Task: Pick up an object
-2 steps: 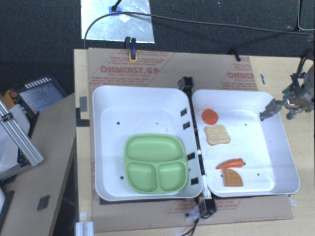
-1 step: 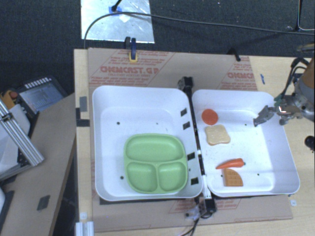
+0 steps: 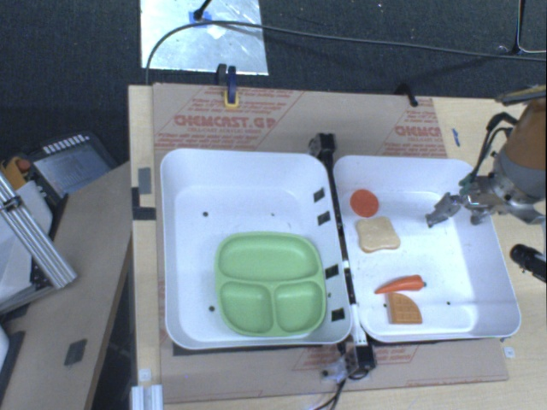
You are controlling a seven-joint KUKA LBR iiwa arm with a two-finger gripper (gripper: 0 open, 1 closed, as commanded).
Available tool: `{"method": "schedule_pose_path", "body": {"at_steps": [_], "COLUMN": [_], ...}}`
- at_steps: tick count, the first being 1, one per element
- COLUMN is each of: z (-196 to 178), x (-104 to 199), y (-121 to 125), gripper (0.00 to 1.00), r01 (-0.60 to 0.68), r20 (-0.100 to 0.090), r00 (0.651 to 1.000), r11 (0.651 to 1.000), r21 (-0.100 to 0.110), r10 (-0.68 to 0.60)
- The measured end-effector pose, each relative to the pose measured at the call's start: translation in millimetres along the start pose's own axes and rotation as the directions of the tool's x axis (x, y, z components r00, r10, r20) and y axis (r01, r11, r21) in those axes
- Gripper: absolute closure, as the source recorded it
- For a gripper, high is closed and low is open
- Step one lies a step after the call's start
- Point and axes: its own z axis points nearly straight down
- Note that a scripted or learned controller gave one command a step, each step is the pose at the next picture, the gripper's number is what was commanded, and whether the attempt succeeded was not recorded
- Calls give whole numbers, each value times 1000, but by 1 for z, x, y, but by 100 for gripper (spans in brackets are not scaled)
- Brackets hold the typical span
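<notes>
The right bin [image 3: 479, 254] holds a red round slice [image 3: 365, 202], a pale bread slice [image 3: 377, 235], an orange carrot [image 3: 400, 285] and a tan cracker-like piece [image 3: 404, 312]. My gripper [image 3: 451, 207] hangs over the right part of that bin, to the right of the bread slice and well apart from it. Its fingers are spread open and nothing lies between them. The grey arm with its orange band [image 3: 526, 139] enters from the right edge.
The left bin [image 3: 197, 186] holds a green divided plate [image 3: 269, 282]. A black divider with clips [image 3: 335, 237] runs between the bins. A yellow clamp [image 3: 231, 96] sits at the far edge of the bench, and metal rails [image 3: 30, 237] lie off to the left.
</notes>
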Motion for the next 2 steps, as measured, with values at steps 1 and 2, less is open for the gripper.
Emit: {"method": "schedule_pose_path", "body": {"at_steps": [1,2], "z": [41,28], "x": [0,0], "y": [-2,0], "gripper": [0,100], "r01": [-2,-1], "r20": [0,2], "r00": [1000,1000], "r11": [1000,1000], "r21": [0,-6], "r10": [2,1]}}
